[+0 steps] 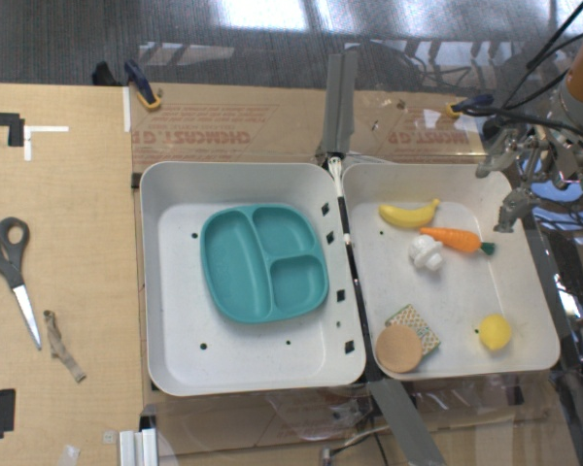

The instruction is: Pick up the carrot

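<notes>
The gripper (517,187) sits at the far right, above the far right corner of the right bin (530,260), a tangle of silvery metal parts and dark cables; its shape is hard to make out against the clutter, and I cannot tell whether it is spread or closed, though nothing shows in its grasp. The arm behind it is mostly cut off by the frame, only a sliver of orange showing at the right edge. The carrot (455,241) lies in the far half of the right bin, well apart from the gripper, a smooth orange cone with a small green stub pointing right. Just beyond it lies a curved yellow banana (408,214), and just beside its thick end, on the near side, a lumpy white thing (427,252) whose form is too small to read. Near the bin's right corner rests a round yellow lemon (495,333), and at the near edge a flat tan disc (399,349) overlaps and partly hides a checkered square (420,324). The left bin (165,289) holds a glossy teal plate (264,263) with three sections. Out on the wooden bench to the left lie scissors (12,270) with grey handles, partly cut off
</notes>
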Available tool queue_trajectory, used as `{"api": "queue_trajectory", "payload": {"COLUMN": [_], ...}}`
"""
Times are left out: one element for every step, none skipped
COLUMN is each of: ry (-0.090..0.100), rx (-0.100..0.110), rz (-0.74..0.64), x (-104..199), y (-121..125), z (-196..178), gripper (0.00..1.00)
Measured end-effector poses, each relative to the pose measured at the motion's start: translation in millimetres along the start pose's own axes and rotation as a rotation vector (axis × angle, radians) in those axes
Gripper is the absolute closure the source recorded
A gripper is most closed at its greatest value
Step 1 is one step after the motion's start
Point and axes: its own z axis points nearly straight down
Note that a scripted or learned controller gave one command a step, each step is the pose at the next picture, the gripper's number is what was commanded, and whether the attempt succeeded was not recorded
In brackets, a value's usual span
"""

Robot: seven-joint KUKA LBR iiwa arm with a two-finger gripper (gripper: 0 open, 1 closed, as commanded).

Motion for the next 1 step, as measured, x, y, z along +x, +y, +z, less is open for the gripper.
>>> {"api": "queue_trajectory", "payload": {"ry": [-0.001], "rx": [-0.001], "rz": [-0.031], "x": [-8.5], "y": [21.3], "z": [155.3], "gripper": [0.0]}}
